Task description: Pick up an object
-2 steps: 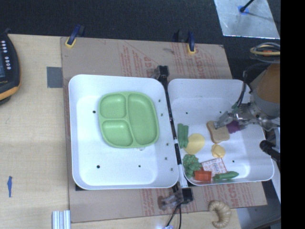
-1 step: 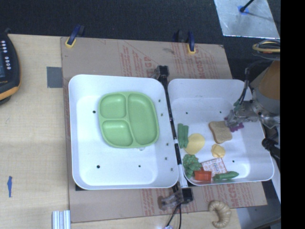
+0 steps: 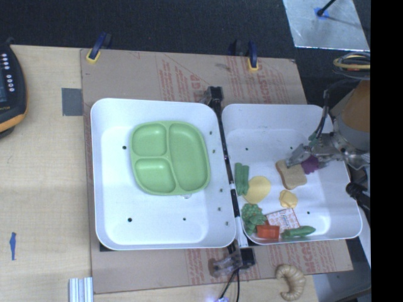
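Note:
My gripper (image 3: 303, 155) is low over the right bin (image 3: 264, 121), near its right side. A small purple object (image 3: 310, 165) lies directly under its tip, touching a tan bread slice (image 3: 290, 175). The view does not settle whether the purple object is held. Further left and forward in the same bin lie a yellow lemon (image 3: 258, 187), a small yellow piece (image 3: 288, 199), a green strip (image 3: 242, 173), broccoli (image 3: 252, 215), a red-and-white packet (image 3: 284, 219), a red piece (image 3: 267, 232) and a green pod (image 3: 298, 233).
The left bin (image 3: 113, 219) holds a green divided plate (image 3: 170, 157). A tan croissant-shaped toy (image 3: 291, 279) lies on the cardboard in front of the right bin. A handheld controller (image 3: 9, 87) sits at the bench's left edge. Clamps (image 3: 252, 55) pin the cardboard at the back.

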Controlling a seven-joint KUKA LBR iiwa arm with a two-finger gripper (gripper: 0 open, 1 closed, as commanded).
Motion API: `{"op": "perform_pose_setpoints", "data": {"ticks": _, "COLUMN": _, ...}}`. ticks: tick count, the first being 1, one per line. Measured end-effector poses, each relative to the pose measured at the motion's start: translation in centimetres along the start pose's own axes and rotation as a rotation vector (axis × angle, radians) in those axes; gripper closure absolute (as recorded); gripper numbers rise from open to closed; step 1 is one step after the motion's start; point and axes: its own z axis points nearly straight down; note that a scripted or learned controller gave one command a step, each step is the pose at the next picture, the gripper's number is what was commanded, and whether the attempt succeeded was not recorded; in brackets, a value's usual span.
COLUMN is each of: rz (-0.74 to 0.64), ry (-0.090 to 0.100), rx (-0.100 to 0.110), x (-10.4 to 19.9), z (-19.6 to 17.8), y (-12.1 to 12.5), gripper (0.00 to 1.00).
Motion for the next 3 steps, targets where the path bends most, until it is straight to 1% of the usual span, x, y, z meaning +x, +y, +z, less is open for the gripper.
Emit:
{"op": "perform_pose_setpoints", "data": {"ticks": 1, "rz": 0.007, "ry": -0.001, "rx": 0.0, "x": 1.4, "z": 1.2, "y": -1.9, "gripper": 0.0}}
{"op": "perform_pose_setpoints", "data": {"ticks": 2, "rz": 0.005, "ry": -0.002, "rx": -0.002, "x": 1.3, "z": -0.1, "y": -1.8, "gripper": 1.0}}
{"op": "perform_pose_setpoints", "data": {"ticks": 3, "rz": 0.003, "ry": -0.002, "rx": -0.001, "x": 1.3, "z": 0.0, "y": -1.8, "gripper": 0.0}}
